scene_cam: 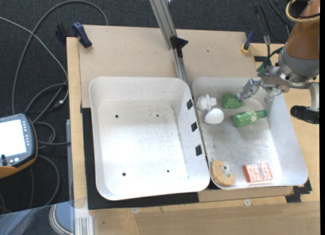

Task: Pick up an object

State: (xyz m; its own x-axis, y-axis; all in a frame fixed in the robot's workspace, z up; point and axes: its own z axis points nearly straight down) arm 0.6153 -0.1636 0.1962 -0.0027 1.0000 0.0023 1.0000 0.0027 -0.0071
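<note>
The gripper (260, 90) hangs over the upper part of the right bin (284, 142), w/ the arm coming in from the right edge. Its two fingers stand apart w/ nothing between them, so no grasp yet. That open stance fits an approach, probably lining up over a target before descending.

Candidates all sit in the right bin. Just left of the tool & a bit below lies a green lumpy object (232, 101), the nearest thing. Directly below the tool lies a green bottle (249, 118) on its side, neck pointing right; lying flat, it offers its narrow width to the fingers, likely the easier grab. Further left, near the divider between the bins, are a white fitting-like piece (204, 102) & a white egg (214, 116), touching or nearly so; being round, the egg may slip. Well below the tool, at the near edge, sit a tan bagel-like piece (222, 173) & a red box (258, 172), apart from each other.

The left bin (101, 97) is far left of the tool, prob. the drop side.
</note>
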